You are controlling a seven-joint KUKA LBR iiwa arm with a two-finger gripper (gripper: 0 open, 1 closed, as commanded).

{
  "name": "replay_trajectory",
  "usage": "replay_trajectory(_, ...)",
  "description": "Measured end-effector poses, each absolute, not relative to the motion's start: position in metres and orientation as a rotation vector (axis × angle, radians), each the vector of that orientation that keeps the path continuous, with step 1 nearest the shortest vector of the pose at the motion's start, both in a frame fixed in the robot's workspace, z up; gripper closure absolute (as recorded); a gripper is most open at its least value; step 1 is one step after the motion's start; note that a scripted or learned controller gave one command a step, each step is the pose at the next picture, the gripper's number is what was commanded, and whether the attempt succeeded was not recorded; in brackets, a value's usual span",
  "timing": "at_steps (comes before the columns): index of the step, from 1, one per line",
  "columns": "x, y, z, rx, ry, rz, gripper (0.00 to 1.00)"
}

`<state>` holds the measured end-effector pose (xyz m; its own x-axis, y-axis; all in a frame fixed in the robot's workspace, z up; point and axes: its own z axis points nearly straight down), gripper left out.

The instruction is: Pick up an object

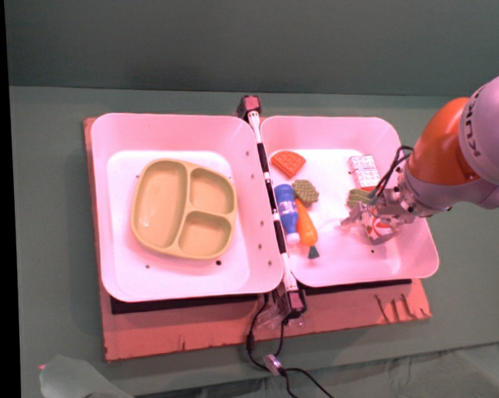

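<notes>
Two white bins [335, 269], one divided tray [184, 208], six small objects [305, 227].

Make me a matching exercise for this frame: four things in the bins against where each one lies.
Things:
1. divided yellow plate
2. orange waffle piece
3. toy carrot
4. red-and-white box

Places:
A. right bin, far side near the divider
B. right bin, just beyond the gripper
C. left bin
D. right bin, beside the blue-and-white bottle

Pairs: 1-C, 2-A, 3-D, 4-B
</notes>
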<state>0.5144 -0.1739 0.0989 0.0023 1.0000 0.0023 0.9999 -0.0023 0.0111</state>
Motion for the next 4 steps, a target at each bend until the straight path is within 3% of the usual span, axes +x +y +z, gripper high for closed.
replay_trajectory(1,0.518,-0.179,0.113,2.211,2.193,0.019,1.00)
replay_trajectory(2,0.525,-0.186,0.175,2.216,2.209,0.005,1.00)
replay_trajectory(4,0.529,-0.186,0.287,2.215,2.209,0.007,1.00)
